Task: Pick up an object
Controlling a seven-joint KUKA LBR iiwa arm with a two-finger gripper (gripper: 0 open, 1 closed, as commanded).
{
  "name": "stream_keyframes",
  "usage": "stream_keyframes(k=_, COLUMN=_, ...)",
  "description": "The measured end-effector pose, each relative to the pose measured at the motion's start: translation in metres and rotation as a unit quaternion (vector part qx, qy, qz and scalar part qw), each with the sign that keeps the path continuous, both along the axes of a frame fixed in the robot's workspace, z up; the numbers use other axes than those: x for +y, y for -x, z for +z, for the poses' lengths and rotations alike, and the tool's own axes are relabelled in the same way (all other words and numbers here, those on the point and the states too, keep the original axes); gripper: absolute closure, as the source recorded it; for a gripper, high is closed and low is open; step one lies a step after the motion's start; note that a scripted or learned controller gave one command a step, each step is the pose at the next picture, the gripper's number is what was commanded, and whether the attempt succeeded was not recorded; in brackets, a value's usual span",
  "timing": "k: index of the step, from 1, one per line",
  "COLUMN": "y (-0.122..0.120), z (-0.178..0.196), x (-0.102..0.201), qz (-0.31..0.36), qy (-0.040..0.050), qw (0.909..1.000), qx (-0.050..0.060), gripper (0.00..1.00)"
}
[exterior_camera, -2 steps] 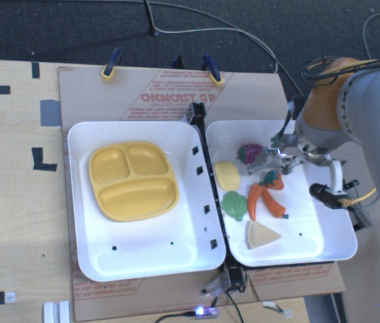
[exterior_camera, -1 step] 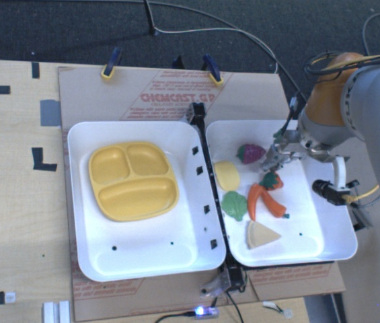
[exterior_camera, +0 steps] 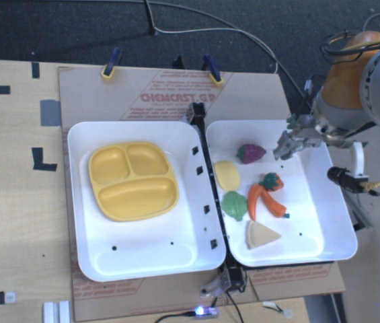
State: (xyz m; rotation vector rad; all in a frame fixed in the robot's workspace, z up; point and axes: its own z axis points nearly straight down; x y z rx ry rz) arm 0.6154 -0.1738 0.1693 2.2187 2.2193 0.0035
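Observation:
The right white bin (exterior_camera: pixel 324 244) holds several toy foods: a purple grape bunch (exterior_camera: pixel 251 153), a yellow lemon-like piece (exterior_camera: pixel 227 175), a green leafy piece (exterior_camera: pixel 234 204), two orange carrots (exterior_camera: pixel 265 198), a small red and green piece (exterior_camera: pixel 271 182), and a beige wedge (exterior_camera: pixel 261 235). My gripper (exterior_camera: pixel 285 148) hangs over the bin's far right part, just right of the grapes and apart from them. Nothing shows between its fingers.
The left white bin (exterior_camera: pixel 82 247) holds a yellow divided plate (exterior_camera: pixel 133 180). Black clips run along the ridge where the bins meet. Two blue and yellow clamps (exterior_camera: pixel 111 65) hold the cardboard at the back. A cable crosses the dark floor behind.

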Motion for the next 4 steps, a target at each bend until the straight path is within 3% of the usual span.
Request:
stream_keyframes(k=1, y=0.000, z=0.038, x=0.000, qz=0.000, qy=-0.0001, qw=1.0000, qx=0.001, gripper=1.00)
stream_keyframes(k=4, y=0.032, z=0.040, x=0.143, qz=0.002, qy=-0.0010, qw=1.0000, qx=0.002, gripper=1.00)
